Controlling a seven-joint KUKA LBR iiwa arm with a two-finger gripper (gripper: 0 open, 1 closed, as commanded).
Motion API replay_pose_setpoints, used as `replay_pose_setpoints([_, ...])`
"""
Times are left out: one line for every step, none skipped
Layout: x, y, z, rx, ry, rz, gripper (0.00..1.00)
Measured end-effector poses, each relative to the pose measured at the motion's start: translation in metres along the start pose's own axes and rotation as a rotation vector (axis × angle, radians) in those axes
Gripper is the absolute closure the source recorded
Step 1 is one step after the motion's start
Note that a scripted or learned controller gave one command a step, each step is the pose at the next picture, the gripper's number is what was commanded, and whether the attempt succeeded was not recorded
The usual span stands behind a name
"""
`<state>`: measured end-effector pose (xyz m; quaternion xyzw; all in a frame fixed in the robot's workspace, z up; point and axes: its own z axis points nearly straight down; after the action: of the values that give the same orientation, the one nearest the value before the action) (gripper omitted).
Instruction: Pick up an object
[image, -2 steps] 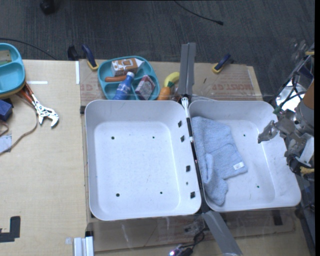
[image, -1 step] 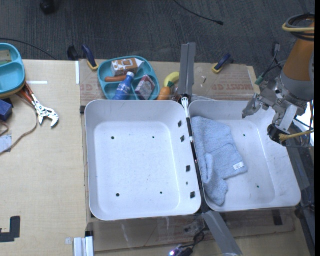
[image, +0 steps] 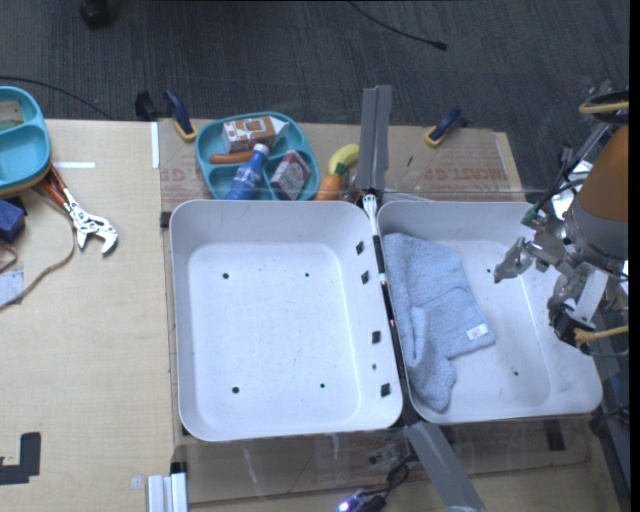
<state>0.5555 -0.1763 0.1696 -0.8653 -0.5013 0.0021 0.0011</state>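
Gripper (image: 512, 262) at the frame's right, above the right shallow white bin (image: 520, 395); whether its fingers are apart is unclear.
Crumpled pale-blue cloth towel (image: 432, 305) lies in that bin's left half; its small white label is unreadable.

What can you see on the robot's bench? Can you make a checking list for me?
Surface: wooden bench bearing two white bins; left bin, right bin.
Job's things: grey towel crumpled in the right bin's left half.
Clutter: blue tray of toy food behind the bins; wrench at left.
Grippers: gripper over the right bin, apart from the towel.
Cables: dark cable on the floor.
Surroundings: grey carpet.
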Motion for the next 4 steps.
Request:
replay_pose_setpoints([0.004, -0.056, 0.079, 0.0, 0.002, -0.101, 0.0])
replay_pose_setpoints([0.039, -0.011, 0.078, -0.002, 0.001, 0.17, 0.0])
replay_pose_setpoints([-0.003, 0.022, 0.028, -0.004, 0.0, -0.093, 0.0])
replay_pose_setpoints([0.01, 0.001, 0.079, -0.001, 0.001, -0.23, 0.0])
